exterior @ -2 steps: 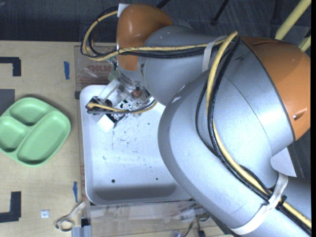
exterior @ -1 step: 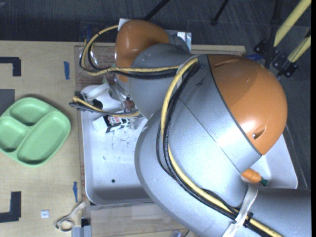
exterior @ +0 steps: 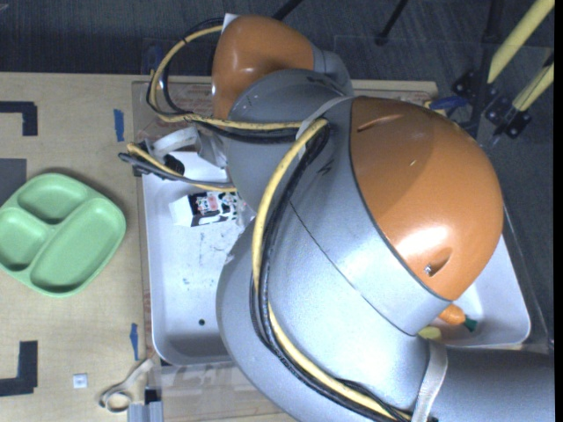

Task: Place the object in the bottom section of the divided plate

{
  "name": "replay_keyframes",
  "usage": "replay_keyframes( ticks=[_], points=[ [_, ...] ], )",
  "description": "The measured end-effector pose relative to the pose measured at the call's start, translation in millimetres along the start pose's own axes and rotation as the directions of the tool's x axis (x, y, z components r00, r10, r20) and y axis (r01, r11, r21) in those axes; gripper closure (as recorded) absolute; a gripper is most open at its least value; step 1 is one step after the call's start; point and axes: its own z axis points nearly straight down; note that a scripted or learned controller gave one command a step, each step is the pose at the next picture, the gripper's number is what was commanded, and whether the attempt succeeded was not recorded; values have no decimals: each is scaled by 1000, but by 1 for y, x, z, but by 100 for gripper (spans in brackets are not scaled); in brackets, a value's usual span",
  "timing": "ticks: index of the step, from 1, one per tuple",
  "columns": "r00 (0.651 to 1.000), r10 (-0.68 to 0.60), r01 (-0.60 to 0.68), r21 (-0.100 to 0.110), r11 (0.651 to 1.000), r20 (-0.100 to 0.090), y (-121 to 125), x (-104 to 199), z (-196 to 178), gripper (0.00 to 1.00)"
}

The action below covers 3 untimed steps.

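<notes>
Observed: the pale green three-section plastic plate [exterior: 60, 234] lies bare on the light wooden surface [exterior: 70, 350]. Its largest section [exterior: 77, 251], on the lower right of the plate, is judged to be the target.

Just right of the plate stands a shallow white bin [exterior: 176, 306]. The grey and orange arm [exterior: 369, 236] lies across this bin and covers most of it. The arm's working end is toward the bin's far corner, up and right of the plate. Whether the jaws are released, clenched or grasping anything cannot be told, since the wrist hides them.

The task's object is not firmly identified. There are two candidates:
- A small black-and-white patterned item [exterior: 213, 207] lies in the bin, right of the plate and near the wrist.
- A small orange piece with a green tip [exterior: 451, 316] lies well apart from the plate, far to its right and slightly lower, at the arm's edge.

Recommendation: confirm a firm hold before any lift. Raise the object clear of the bin wall nearest the plate, travel left, centre over the large section and lower close before letting go. The main risk is clipping the plate's dividing ridge.
</notes>
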Motion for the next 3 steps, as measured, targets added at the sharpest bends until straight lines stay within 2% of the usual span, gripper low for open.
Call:
replay_keyframes(
  ticks=[1, 2, 3],
  points=[
    [999, -49, 49, 1, 999, 1, 1, 8, 37, 100],
    [978, -211, 211, -2, 978, -1, -1, 9, 43, 100],
    [916, -401, 401, -1, 916, -1, -1, 11, 42, 100]
  ],
)
